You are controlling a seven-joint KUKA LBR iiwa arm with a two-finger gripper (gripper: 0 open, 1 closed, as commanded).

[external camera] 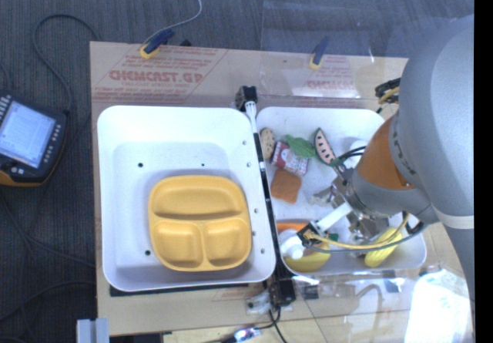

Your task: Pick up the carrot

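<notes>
The carrot [290, 226] shows as a thin orange strip low on the left side of the right bin [339, 116], lying close to the bin's left wall and partly hidden by robot parts. My gripper [344, 203] hangs low over the middle of the right bin, to the right of the carrot and slightly beyond it. The arm's grey body and orange band cover the bin's right side. Nothing can be seen held in the gripper.
The left bin [123, 141] holds a yellow divided plate [202, 220]. In the right bin lie an orange-brown block [286, 187], a red packet [292, 158], a watermelon slice [323, 146], a brown cookie [267, 141], a yellow fruit [310, 260] and a banana [384, 246].
</notes>
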